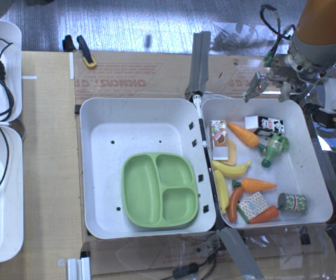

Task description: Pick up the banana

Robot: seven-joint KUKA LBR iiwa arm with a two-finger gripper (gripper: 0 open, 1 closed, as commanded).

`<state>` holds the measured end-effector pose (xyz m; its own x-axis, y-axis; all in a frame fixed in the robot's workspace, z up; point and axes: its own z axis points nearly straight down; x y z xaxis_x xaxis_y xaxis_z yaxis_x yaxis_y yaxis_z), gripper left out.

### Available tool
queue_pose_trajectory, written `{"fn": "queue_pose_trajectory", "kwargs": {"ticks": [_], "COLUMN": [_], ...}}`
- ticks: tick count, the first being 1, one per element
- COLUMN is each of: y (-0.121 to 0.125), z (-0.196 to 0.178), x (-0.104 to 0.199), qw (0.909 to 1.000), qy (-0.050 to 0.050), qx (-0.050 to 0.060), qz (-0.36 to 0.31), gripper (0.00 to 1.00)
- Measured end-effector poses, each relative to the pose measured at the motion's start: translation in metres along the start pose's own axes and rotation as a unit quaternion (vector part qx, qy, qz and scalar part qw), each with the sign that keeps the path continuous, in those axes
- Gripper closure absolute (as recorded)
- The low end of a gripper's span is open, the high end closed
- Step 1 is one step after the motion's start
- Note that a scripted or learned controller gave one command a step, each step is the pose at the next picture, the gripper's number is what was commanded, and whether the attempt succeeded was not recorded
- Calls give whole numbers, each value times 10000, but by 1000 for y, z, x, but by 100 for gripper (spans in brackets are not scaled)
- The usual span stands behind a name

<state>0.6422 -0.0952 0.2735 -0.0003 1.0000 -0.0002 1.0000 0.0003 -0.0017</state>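
Note:
A yellow banana [233, 168] lies in the right bin [315, 174], near its left wall. A second banana [221, 191] runs along that wall just below it. My gripper [269, 91] hovers over the bin's far rim, well above and to the right of the bananas. Its two fingers are spread open with nothing between them.
Around the bananas lie two carrots [244, 135] [258, 185], a green bottle [273, 149], a snack box [219, 139], a red sausage [233, 203], a can [291, 202] and a small carton [270, 124]. The left bin [98, 156] holds a green divided plate [159, 188].

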Motion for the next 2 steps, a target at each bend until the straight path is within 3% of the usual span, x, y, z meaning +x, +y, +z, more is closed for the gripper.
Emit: {"fn": "queue_pose_trajectory", "kwargs": {"ticks": [1,2], "y": [-4,-80], "z": [35,83], "x": [29,51], "qw": [9978,9993], "qy": [-2,-2], "qx": [11,16], "qz": [661,373], "gripper": [0,0]}}
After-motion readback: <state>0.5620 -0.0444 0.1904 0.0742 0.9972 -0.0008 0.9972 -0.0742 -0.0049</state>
